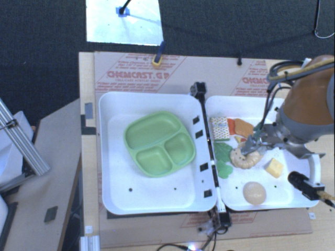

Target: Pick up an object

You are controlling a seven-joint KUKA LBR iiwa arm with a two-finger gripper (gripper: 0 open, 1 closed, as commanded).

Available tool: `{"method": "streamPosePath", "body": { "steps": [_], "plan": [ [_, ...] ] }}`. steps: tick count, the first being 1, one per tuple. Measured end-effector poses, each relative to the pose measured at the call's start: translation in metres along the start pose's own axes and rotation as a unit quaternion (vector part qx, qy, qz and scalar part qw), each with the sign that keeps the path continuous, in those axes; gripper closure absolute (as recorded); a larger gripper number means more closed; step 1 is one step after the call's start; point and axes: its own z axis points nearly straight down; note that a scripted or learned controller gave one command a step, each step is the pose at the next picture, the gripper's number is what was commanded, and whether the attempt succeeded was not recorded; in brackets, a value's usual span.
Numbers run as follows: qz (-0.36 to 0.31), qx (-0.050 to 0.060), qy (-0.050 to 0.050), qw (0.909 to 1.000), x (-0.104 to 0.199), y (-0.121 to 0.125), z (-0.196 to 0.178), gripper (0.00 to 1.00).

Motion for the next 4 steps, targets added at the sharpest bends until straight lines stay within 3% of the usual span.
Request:
{"method": "streamPosePath", "body": {
  "steps": [2, 4],
  "plan": [
    [-0.001, 0.000, 0.000, 1.0000, 0.104, -0.007, 0.006, 1.00],
    [0.004, -0.001, -0.001, 1.0000, 0.092, -0.004, 0.003, 1.00]
  ]
}}
